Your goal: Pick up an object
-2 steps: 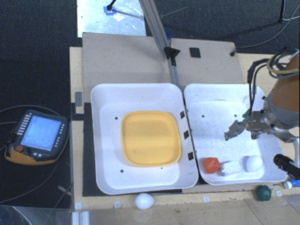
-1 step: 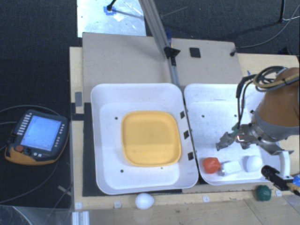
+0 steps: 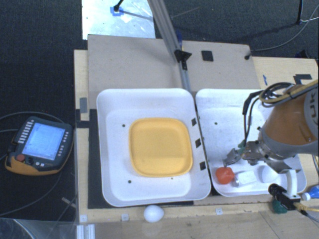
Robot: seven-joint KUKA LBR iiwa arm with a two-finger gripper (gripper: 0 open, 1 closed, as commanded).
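Note:
A small red object [image 3: 224, 175] lies near the front left corner of the right bin [image 3: 219, 113]. Beside it to the right rest a small white piece [image 3: 246, 177] and a white rounded object [image 3: 265, 173]. My gripper [image 3: 233, 157] hangs low in the right bin, just above and slightly right of the red object, at the end of the orange-banded arm [image 3: 291, 126] that comes in from the right. Nothing shows between the gripper and the bin floor apart from these objects. A yellow square plate [image 3: 161, 147] lies in the middle of the left bin [image 3: 112, 148].
A white egg-shaped object [image 3: 153, 213] sits on the bench in front of the left bin. A teach pendant [image 3: 37, 144] lies on the floor at the left. A metal pole [image 3: 167, 21] slants across the back. Cables [image 3: 259, 101] loop off the arm.

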